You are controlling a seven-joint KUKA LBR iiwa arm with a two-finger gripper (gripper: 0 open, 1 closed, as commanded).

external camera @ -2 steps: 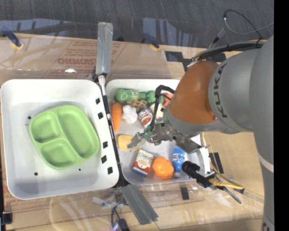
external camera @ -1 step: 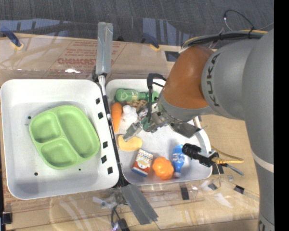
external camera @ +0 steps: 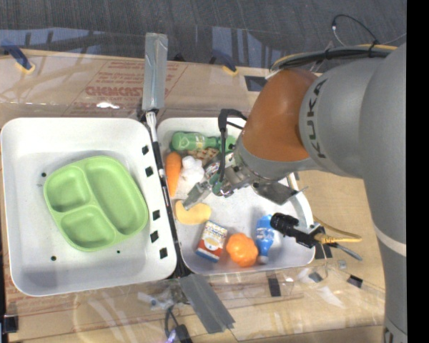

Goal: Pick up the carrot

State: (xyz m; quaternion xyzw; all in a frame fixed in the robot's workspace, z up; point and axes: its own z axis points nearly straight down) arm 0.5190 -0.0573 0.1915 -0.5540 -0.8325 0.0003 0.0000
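The carrot point(external camera: 173, 174) is an orange stick lying along the left wall of the right bin point(external camera: 300, 207), pointing away from the camera. My gripper point(external camera: 197, 194) hangs low over the middle of that bin, just right of the carrot and a little nearer the camera. Its tip is above a yellow fruit-shaped piece point(external camera: 191, 214). Nothing shows the carrot being held; it rests on the bin floor. The grey arm with its orange band point(external camera: 279, 116) covers the bin's right half.
The right bin also holds a green bottle point(external camera: 191, 143) at the back, a white lump point(external camera: 193, 168) beside the carrot, a small carton point(external camera: 212, 240), an orange point(external camera: 241, 250) and a blue-white bottle point(external camera: 266, 236) at the front. A green divided plate point(external camera: 94, 202) lies in the left bin point(external camera: 21, 148).
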